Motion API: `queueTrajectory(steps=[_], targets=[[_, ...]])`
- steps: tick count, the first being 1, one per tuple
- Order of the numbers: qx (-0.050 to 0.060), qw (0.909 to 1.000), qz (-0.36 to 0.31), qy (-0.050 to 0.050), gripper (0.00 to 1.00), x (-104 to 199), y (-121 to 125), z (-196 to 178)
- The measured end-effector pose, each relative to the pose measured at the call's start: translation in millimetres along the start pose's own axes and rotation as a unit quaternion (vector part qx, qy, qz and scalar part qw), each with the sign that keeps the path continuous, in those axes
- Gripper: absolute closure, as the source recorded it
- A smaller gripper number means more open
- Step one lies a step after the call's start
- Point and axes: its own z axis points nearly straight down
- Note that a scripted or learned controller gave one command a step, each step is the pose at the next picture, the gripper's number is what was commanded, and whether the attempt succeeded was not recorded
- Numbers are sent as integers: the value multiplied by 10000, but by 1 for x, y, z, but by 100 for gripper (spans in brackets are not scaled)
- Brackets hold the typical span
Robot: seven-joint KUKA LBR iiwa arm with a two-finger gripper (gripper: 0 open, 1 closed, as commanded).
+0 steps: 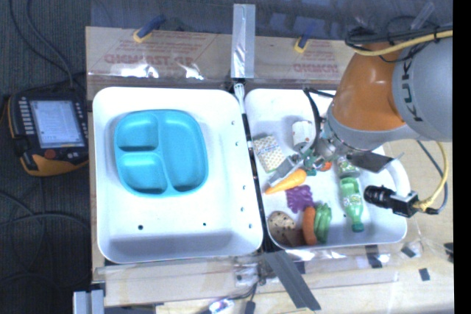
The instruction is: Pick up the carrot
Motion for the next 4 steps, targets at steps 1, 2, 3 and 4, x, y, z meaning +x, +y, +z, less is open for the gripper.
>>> queueTrajectory(steps=[1, 2, 3, 4], targets=[[6, 9908, -1351, 1, 0, -38, -59, 75], [-24, 9170, -3988, -32, 0, -45, -14, 89], [-62, 9319, -3625, -44, 0, -82, 22, 88], [-6, 9830, -1839, -4, 0, -63, 128, -1]])
